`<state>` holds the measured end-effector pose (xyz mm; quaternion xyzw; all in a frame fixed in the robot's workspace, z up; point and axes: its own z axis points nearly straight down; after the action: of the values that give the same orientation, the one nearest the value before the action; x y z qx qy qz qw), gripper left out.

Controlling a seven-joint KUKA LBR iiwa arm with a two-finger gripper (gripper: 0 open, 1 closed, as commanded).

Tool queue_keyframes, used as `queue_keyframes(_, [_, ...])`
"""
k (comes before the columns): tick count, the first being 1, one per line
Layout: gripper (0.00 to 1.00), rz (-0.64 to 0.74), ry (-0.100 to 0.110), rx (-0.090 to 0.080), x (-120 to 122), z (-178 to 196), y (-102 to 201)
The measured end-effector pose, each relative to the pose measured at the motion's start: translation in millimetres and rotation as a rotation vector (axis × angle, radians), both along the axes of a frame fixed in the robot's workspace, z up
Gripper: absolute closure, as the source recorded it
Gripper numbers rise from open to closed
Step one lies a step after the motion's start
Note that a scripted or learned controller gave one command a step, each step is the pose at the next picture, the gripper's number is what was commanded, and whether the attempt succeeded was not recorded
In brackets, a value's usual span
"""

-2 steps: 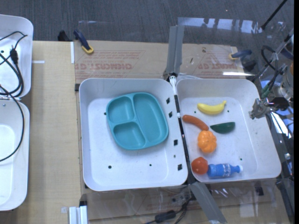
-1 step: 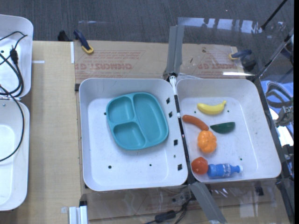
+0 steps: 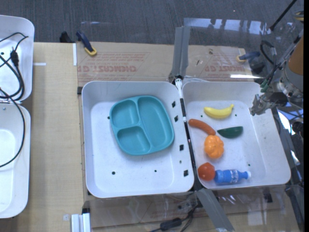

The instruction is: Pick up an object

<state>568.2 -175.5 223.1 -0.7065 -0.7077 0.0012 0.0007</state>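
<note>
The table (image 3: 53, 129) carries two white bins. The left bin (image 3: 96, 178) holds a teal divided plate (image 3: 141, 124). The right bin (image 3: 265, 163) holds a blue bottle (image 3: 231, 176), banana (image 3: 218, 111), orange pepper (image 3: 214, 146), sausage (image 3: 201, 126), dark green piece (image 3: 231, 132) and tomato (image 3: 206, 171). The claw (image 3: 263, 103) hangs at that bin's upper right edge; I cannot tell its state.

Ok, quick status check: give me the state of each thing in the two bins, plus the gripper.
Divided plate: flat, right side up, in the left bin.
Banana: lying in the right bin.
Sausage: lying, slanted.
Dark green piece: lying flat.
Orange pepper: on its side.
Tomato: resting beside the bottle.
Blue bottle: on its side, capped.
Gripper: over the right bin's right edge, holding nothing visible.
</note>
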Motion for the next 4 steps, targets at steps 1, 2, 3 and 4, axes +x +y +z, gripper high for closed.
queue_keyframes(1, [1.0,-0.002,-0.003,-0.001,20,105,-47])
queue_keyframes(2, [1.0,-0.002,0.0,0.0,-44,109,-47])
queue_keyframes(3, [1.0,0.001,0.001,0.0,-10,52,-10])
queue_keyframes(4, [1.0,-0.002,0.0,0.0,-90,79,-29])
